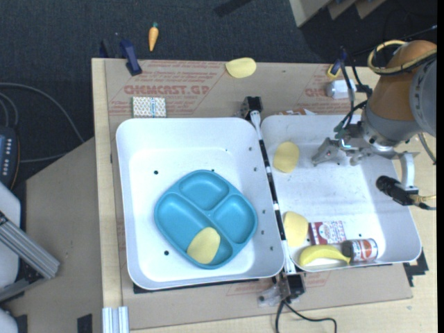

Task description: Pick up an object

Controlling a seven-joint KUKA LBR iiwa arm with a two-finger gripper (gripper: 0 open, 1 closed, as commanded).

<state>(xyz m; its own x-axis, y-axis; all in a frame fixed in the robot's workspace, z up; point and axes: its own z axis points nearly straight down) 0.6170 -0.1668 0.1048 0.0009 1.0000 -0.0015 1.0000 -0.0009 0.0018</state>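
My gripper (340, 151) hangs over the back of the right bin (388, 220), its fingers (321, 154) spread open with nothing between them. A pale yellow lemon-like object (286, 156) lies just left of it, close to the bin's left wall. Nearer the front of this bin are a second yellow piece (295, 226), a banana (322, 257), a red-and-white box (326, 232) and a small bottle (358, 248) lying on its side. The grey arm with its orange band (399, 92) reaches in from the right.
The left bin (139, 158) holds a blue divided plate (208, 210) with a yellow piece (204, 245) in its front compartment. On the bench behind the bins lie a yellow object (241, 67), a patterned packet (149, 106) and a blue clamp (130, 57).
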